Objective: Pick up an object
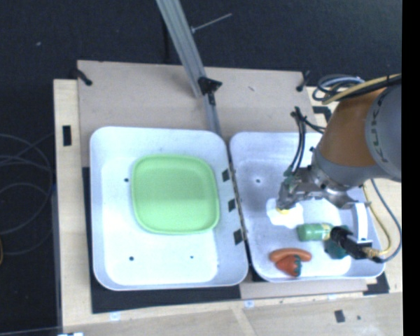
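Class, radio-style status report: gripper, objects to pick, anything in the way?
Gripper low in right bin, at a pale yellow item. Green object and orange-red object close by. Green plate in left bin, no obstruction.

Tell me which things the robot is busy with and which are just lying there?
For the job: the gripper, over the right bin; the pale yellow thing under it; the small green object and orange-red object close by.
Just lying about: the green plate in the left bin.
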Controlling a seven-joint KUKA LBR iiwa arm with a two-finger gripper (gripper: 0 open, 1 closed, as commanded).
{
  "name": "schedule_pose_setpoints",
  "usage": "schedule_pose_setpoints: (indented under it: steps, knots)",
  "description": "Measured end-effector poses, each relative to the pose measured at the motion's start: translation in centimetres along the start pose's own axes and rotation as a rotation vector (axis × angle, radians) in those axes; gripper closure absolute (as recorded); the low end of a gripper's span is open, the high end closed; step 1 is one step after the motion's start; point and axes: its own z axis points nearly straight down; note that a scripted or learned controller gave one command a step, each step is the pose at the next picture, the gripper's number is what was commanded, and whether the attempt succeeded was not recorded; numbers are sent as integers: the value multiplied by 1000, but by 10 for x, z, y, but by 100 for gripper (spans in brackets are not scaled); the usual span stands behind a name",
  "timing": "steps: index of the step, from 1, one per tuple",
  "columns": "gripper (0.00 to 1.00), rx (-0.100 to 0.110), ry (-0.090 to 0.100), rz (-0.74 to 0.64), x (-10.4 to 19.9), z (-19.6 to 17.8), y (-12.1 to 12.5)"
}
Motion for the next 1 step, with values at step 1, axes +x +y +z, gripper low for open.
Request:
schedule_pose_setpoints:
  steps: [1]
  knots:
    - [100, 0, 0, 0, -1, -52, 1]
